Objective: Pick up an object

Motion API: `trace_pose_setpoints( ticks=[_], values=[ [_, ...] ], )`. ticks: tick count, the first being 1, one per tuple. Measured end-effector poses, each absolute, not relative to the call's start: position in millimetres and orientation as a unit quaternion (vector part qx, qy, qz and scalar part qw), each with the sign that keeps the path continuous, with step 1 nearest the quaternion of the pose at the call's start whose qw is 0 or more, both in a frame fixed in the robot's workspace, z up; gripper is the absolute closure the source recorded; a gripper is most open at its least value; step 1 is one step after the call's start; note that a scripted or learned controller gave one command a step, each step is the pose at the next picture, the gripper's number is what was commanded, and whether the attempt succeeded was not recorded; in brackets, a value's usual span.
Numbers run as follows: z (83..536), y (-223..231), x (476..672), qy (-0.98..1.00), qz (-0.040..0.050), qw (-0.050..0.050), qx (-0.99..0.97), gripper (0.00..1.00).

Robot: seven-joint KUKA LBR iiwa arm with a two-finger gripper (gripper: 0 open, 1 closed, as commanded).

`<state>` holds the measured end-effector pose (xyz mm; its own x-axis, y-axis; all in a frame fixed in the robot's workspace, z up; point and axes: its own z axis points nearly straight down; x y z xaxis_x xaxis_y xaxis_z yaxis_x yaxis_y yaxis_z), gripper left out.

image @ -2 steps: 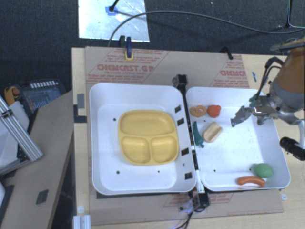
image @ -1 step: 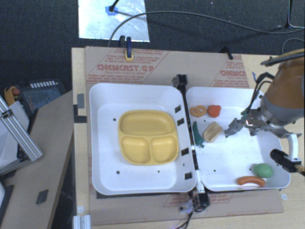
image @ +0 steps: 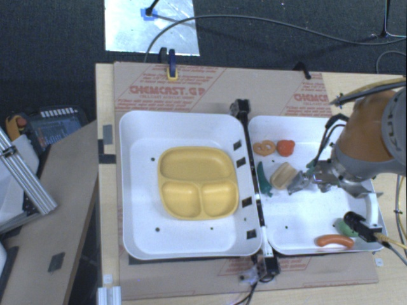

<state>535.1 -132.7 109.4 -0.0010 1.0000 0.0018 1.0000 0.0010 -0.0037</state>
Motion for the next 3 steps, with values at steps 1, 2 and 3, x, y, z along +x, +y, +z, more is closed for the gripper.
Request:
trace_pose_setpoints(
  ticks=[1,2,3],
  values=[
    [83.3,-132.2,535.5,-0.707,0.0001,0.001,-0.707,0.0],
    [95.3,-132.8,536.5,-0.707,-0.0007,-0.001,-0.707,1.0],
    [145.0,-127.8,546.5,-0.709,-0.0017,-0.002,-0.706,1.0]
  ],
)
